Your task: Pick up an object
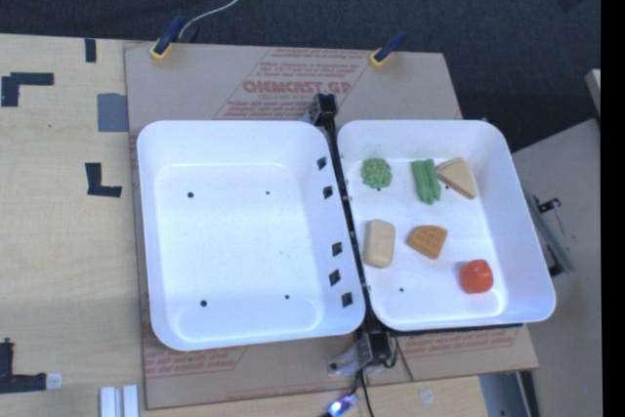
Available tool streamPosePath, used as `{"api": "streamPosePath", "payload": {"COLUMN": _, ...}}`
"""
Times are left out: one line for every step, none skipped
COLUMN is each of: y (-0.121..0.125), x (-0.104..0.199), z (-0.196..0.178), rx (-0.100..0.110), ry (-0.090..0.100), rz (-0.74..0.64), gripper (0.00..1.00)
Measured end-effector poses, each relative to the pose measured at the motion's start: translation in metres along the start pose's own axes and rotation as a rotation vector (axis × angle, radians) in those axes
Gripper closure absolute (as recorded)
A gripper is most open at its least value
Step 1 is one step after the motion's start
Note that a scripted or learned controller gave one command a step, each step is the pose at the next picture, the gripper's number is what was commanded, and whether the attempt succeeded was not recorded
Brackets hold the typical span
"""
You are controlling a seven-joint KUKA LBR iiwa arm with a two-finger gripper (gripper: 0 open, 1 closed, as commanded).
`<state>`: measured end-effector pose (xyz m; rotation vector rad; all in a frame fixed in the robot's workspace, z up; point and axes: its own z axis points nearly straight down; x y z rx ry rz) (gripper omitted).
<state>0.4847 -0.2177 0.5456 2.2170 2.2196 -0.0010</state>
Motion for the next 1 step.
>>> {"api": "streamPosePath", "payload": {"y": 0.0276, "x": -0.0049, "z": 0.1052, "rx": 0.013, "ry": 0.006, "rz": 0.001, "gripper": 1.0}}
